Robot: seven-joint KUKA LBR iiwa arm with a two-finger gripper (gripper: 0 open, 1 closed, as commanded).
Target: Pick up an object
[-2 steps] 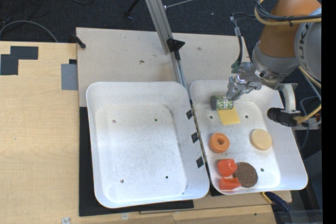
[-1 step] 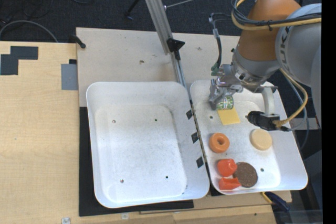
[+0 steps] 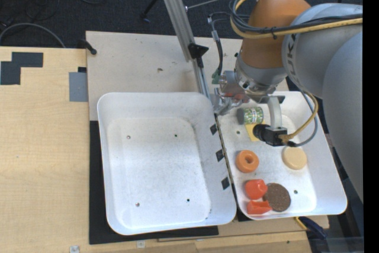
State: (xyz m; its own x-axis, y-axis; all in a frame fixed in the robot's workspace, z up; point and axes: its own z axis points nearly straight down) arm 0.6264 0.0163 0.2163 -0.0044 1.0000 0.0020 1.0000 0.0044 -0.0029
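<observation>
While the jaws' state cannot be told, the right bin (image 3: 331, 198) holds a glossy orange ring (image 3: 247, 161); a rough brown disc (image 3: 277, 197); a pale round puck (image 3: 294, 157).

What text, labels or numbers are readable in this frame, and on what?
None can be read.
Green-labelled can in the right bin: the label shows light markings, too small and blurred to read.
Orange ring, brown disc, red pieces and pale round piece: no print visible.
Left bin: dark specks, no text.
</observation>
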